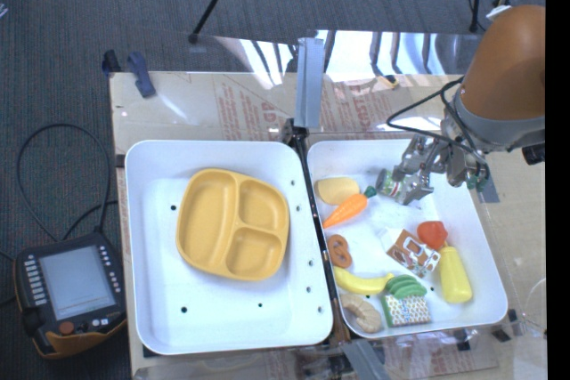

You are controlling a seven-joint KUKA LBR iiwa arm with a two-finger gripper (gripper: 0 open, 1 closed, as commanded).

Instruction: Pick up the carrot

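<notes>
The orange carrot (346,210) lies tilted in the upper left part of the right bin (494,280), its green top (370,190) pointing up and to the right. My gripper (405,185) hangs low over the bin's upper middle, just right of the carrot's green end and apart from the orange body. Nothing shows held in it. The arm's orange band (508,58) sits above and to the right of it.
Around the carrot lie a pale yellow potato-like piece (337,189), a pretzel (338,250), a banana (361,282), a red tomato (432,233), a yellow bottle (454,274) and small boxes (413,253). The left bin (151,298) holds a yellow divided plate (234,223).
</notes>
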